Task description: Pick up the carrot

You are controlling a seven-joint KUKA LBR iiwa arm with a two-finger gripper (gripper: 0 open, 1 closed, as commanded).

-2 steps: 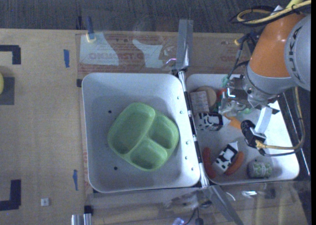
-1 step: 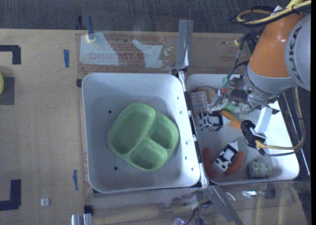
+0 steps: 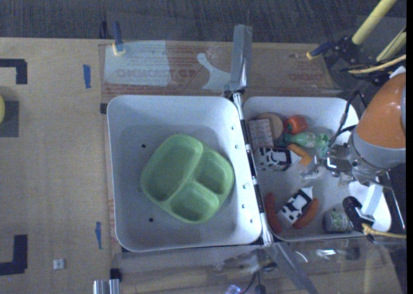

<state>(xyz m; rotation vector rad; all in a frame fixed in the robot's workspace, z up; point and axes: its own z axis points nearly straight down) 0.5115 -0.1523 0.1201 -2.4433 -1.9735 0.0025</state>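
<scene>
Nearest the camera, along the bottom edge of the right bin (image 3: 284,104), lie a black-and-white cow toy (image 3: 295,207), a red piece (image 3: 271,212) at its left and a small greenish object (image 3: 335,221) at its right.

Carrot (image 3: 300,153) is in the middle of this same bin: a short orange stick, lying at a slant just under a pale green item (image 3: 308,138) and right of a second black-and-white toy (image 3: 274,158). Above them are a striped packet (image 3: 261,133) and a round red-orange object (image 3: 297,124). Gripper (image 3: 317,165) of the grey and orange arm (image 3: 381,128) is low over the bin, just right of the carrot; whether it touches the carrot I cannot tell, and the state of the tool I cannot tell either. Left bin (image 3: 129,118) holds a green divided plate (image 3: 187,177), lying a little turned.
</scene>
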